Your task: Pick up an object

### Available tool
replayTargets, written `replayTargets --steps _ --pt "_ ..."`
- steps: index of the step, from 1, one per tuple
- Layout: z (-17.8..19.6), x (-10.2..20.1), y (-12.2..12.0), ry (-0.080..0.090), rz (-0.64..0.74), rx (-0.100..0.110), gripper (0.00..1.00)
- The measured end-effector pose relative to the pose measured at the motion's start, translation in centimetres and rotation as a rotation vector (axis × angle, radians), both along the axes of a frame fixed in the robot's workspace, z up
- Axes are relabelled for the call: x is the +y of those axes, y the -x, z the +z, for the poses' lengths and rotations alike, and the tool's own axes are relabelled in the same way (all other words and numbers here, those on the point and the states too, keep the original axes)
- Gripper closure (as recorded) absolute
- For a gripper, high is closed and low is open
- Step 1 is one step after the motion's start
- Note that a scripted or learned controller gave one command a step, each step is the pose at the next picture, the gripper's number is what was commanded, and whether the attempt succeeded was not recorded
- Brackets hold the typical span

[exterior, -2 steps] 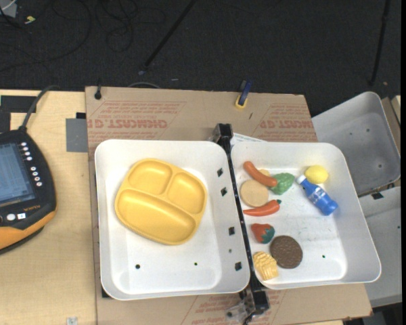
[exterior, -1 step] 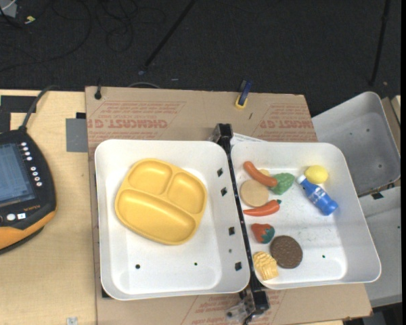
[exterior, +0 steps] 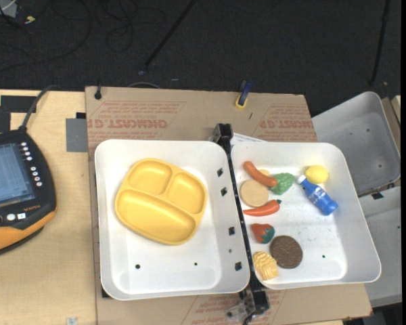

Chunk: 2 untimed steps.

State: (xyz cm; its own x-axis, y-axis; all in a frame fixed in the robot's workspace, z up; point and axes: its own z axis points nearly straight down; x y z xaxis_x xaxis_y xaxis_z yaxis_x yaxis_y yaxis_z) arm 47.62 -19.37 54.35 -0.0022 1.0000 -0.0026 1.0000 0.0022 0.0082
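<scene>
The right bin holds several toy foods. A sausage lies at its upper left, with a green vegetable beside it and a tan round cookie just below. A red chili pepper lies under the cookie. A strawberry, a brown round patty and a yellow corn piece sit near the front. A lemon and a blue bottle lie to the right.
The left bin holds a yellow divided plate. A black divider runs between the bins. A control pendant lies at the far left. A grey metal panel stands to the right.
</scene>
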Motion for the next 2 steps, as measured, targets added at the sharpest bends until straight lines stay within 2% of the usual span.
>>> replayTargets --steps 1,2 --pt "-6.0 -1.6 0.0 -0.004 -0.003 0.014 1.0" --pt "-9.0 -1.9 0.0 -0.004 -0.002 0.012 1.0"
